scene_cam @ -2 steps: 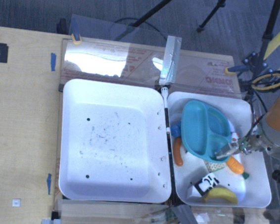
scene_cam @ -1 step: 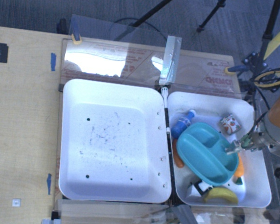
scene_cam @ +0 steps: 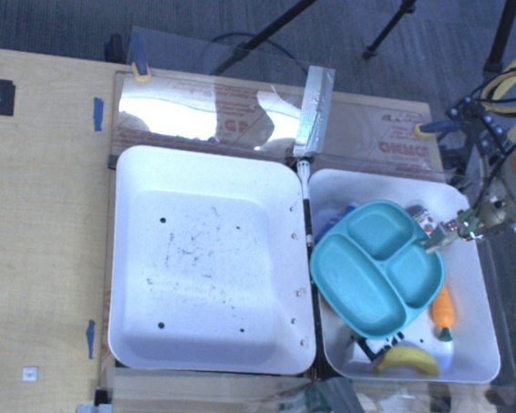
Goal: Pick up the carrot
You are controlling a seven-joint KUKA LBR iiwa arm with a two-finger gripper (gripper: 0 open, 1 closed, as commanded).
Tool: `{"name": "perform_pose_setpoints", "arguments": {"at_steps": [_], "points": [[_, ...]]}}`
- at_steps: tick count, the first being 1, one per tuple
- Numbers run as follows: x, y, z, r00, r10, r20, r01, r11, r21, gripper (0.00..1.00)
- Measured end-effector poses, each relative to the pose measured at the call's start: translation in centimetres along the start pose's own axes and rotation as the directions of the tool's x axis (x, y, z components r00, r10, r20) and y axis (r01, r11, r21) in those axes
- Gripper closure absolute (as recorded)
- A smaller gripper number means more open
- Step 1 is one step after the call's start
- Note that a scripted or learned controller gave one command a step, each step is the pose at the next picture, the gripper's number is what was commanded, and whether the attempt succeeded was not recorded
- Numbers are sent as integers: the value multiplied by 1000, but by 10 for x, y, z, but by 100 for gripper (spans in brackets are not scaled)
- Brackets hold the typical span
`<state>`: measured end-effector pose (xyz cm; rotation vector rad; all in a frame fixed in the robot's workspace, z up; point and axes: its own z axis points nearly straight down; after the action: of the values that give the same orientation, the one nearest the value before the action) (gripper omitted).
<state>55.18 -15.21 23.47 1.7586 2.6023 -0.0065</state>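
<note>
Carrot [scene_cam: 444, 308] at right-bin edge, long axis roughly vertical in frame, lies below tool [scene_cam: 440, 237]; tool's spread probably unreadable—cannot tell.

The picture is bright and fairly sharp. Strong light shines off the clear plastic sheet [scene_cam: 213, 114] behind the bins and makes white glare there. The left bin [scene_cam: 207, 255] looks very white, with soft grey shadows along its walls. The floor [scene_cam: 260, 9] at the top is darker and a little fuzzy.
</note>
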Motion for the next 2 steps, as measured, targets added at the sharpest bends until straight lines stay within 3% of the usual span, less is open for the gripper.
{"name": "perform_pose_setpoints", "arguments": {"at_steps": [1, 2], "points": [[16, 74, -58, 1000, 15, -3, -15, 1000, -1, 100], [49, 99, -187, 994, 112, -2, -112, 994, 0, 100]]}}
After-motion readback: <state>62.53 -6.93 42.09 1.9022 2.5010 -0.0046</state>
